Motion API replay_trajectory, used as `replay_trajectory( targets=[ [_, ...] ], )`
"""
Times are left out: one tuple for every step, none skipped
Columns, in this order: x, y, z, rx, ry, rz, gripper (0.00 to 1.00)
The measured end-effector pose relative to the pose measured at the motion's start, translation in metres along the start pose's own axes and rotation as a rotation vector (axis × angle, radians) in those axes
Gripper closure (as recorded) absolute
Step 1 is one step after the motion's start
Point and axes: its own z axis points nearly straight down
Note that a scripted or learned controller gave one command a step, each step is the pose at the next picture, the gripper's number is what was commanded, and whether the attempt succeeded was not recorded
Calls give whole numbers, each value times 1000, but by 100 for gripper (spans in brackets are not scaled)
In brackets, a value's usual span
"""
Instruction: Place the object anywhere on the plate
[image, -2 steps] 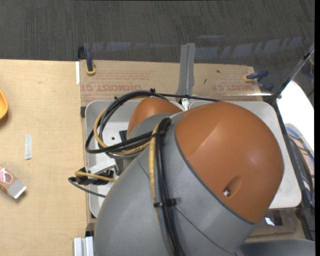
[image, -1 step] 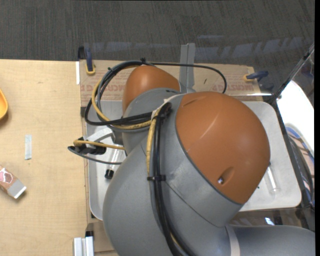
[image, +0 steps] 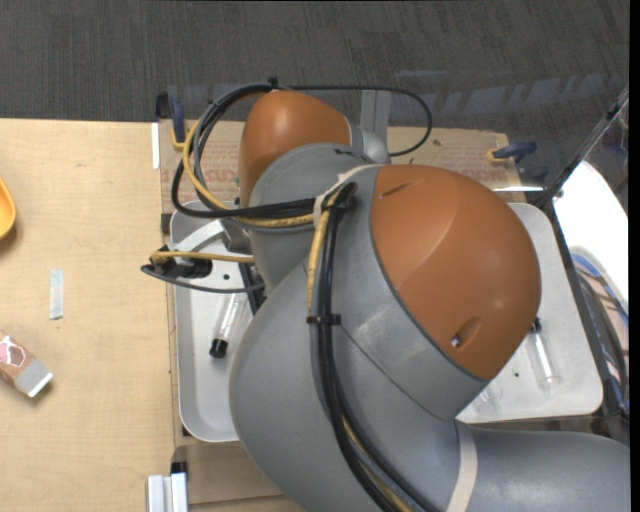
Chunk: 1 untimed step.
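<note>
The grey arm with its orange caps is filling most of the view and covering much of both white bins. Its bulk is hiding the gripper, so the pincer's state cannot be told, and the plate is not made out. In the left bin, a clear tube with a black cap is lying just beside the arm. Another clear tube is resting in the right bin.

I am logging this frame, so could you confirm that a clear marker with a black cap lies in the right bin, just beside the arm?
Not quite: the camera view shows the clear marker with a black cap lying in the left bin, not the right bin. It does lie just beside the arm, which covers much of both bins.
</note>
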Motion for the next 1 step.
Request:
replay_trajectory(
  targets=[
    [31, 11, -79, 0, 1, -130, 100]
  ],
)
